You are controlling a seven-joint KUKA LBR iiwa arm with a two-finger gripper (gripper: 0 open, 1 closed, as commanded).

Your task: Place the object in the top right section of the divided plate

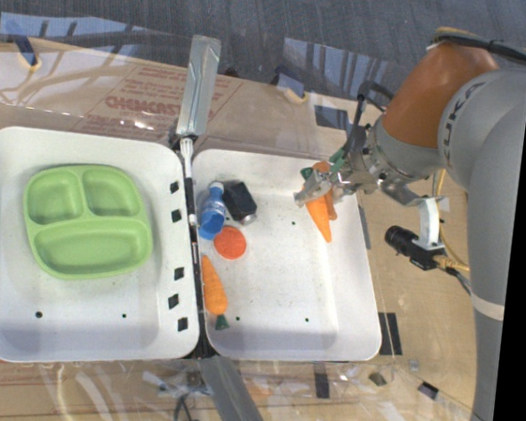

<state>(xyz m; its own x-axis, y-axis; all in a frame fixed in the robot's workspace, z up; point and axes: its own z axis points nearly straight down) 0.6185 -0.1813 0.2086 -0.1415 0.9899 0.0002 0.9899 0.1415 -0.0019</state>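
A green divided plate [87, 220] lies in the left bin [5, 317]; its top right section [114, 194] holds nothing. My gripper [320, 189] is over the upper right part of the right bin [326, 316]. It is shut on an orange carrot [322, 218], whose pointed end hangs down and right below the fingers. The carrot's top end is partly hidden by the gripper.
In the right bin lie a blue bottle [212, 210], a black block [240, 200], a red-orange disc [230, 243] and a second carrot [213, 289] against the left wall. A ridge with black clips [184, 243] separates the two bins.
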